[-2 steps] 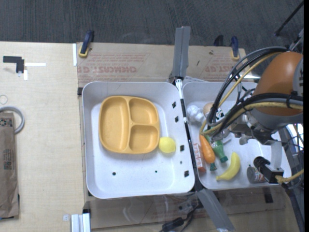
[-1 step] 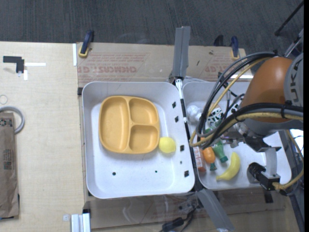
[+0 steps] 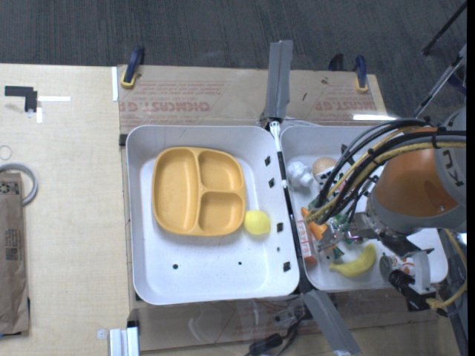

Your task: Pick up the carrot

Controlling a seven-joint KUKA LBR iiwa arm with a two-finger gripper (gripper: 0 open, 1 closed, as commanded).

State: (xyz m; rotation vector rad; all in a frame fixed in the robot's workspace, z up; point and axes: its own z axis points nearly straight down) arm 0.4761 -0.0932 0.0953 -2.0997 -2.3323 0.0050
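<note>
The yellow divided plate [image 3: 199, 191] is taken as the landmark; it lies in the left bin [image 3: 145, 273], toward that bin's upper left. A small yellow ball [image 3: 257, 222] is seen just beside the plate's lower right corner, resting on the bin floor.

To the right of the plate, past the wall between the bins, the right bin [image 3: 315, 279] is largely covered by the arm [image 3: 415, 184], whose orange band and bundle of cables are seen reaching in from the right. The tool [image 3: 332, 237] is placed low in the right bin, well to the right of the plate and slightly below the ball's level. Whether it is released or clenched cannot be told, since it is masked by cables and wrist parts.

The carrot [image 3: 318, 230], a small orange piece, is seen right at the tool, touching or just beside it; a grasp cannot be confirmed. A banana [image 3: 355, 262] lies just below and right of the carrot. A white object [image 3: 298, 173] and a pale round object [image 3: 323, 167] are seen above it, nearer the plate's upper height.
</note>
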